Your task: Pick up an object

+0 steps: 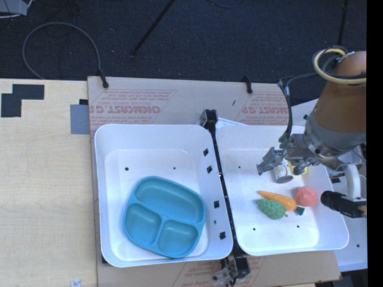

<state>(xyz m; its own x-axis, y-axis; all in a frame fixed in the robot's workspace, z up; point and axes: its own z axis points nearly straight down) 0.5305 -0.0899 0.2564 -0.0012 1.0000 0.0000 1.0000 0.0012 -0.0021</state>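
Grey hand [276, 165] above orange carrot [277, 199]

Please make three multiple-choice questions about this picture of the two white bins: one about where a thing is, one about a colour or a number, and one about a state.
1. Where does the blue divided tray lie?
A. in the left bin
B. in the right bin
C. on the wooden bench outside the bins

2. How many compartments does the blue divided tray have?
A. two
B. three
C. five

3. How is the gripper placed relative to the orange carrot?
A. it is closed around it
B. it is apart from it, further up in the picture
C. it presses it against the left bin's wall

Answers:
1 A: the tray rests on the floor of the left bin.
2 B: one long section and two smaller ones show.
3 B: the carrot lies free beside the green toy and the pink ball, with white floor between it and the gripper.
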